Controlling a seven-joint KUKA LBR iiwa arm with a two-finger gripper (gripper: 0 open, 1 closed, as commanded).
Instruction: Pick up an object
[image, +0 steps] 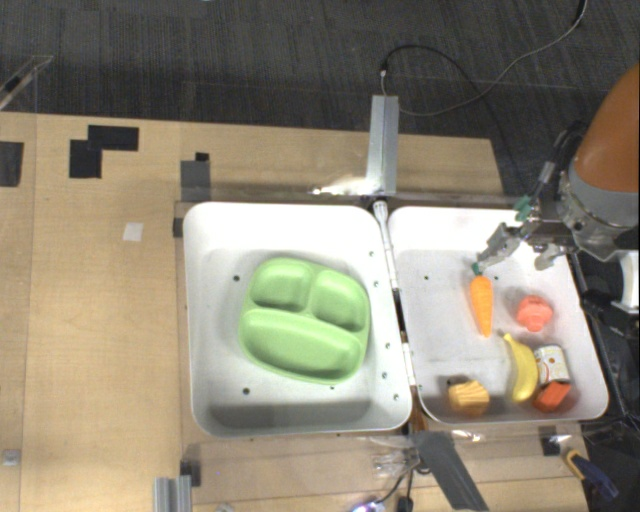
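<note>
The right bin (430, 300) holds several toy foods. An orange carrot (482, 303) lies upright in its middle, with a pink round piece (535, 313) to its right. A yellow banana (518, 367) lies nearer the front. My gripper (520, 250) hovers over the bin's back right part, just above and right of the carrot's top. It is open, its two fingers spread with nothing between them. The left fingertip (494, 250) is close to the carrot's green end.
A small boxed item (552, 364) and a red-orange piece (551, 396) sit in the right bin's front right corner, and a yellow-orange block (468, 396) at its front. The left bin (210, 300) holds a green divided plate (303, 320). A metal post (384, 140) stands behind the bins.
</note>
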